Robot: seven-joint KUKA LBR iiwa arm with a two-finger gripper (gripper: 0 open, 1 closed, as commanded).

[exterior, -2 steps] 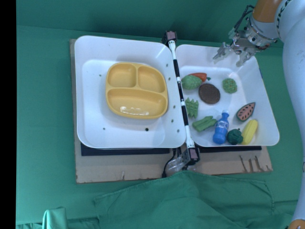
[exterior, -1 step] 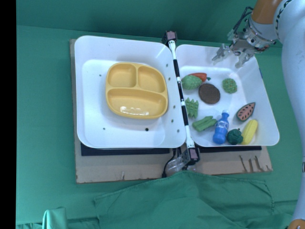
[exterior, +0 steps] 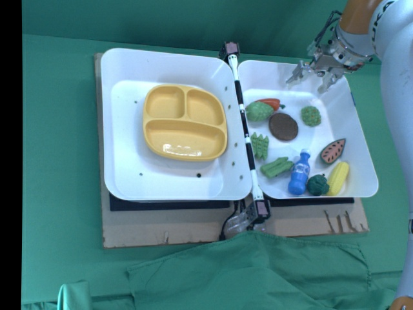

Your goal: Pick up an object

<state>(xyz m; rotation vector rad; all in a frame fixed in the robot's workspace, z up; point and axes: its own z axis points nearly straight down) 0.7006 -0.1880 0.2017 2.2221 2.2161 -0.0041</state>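
Gripper [exterior: 312, 76] spread wide, empty, hovering above far edge of right bin [exterior: 361, 147]. Nearest toy: green sprout [exterior: 311, 115], just below gripper. Best lowered straight, centred over sprout, clear of brown patty [exterior: 283, 126].

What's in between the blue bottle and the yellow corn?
A small dark green leafy toy sits between the blue bottle and the yellow corn, close against both, in the camera view from above.

I see the hand [exterior: 312, 74] spread open above the right bin's [exterior: 361, 154] far edge, nothing between its fingers — toy food lies below, a blue bottle [exterior: 299, 173] among it. The left bin [exterior: 122, 108] holds a yellow tray [exterior: 185, 122].
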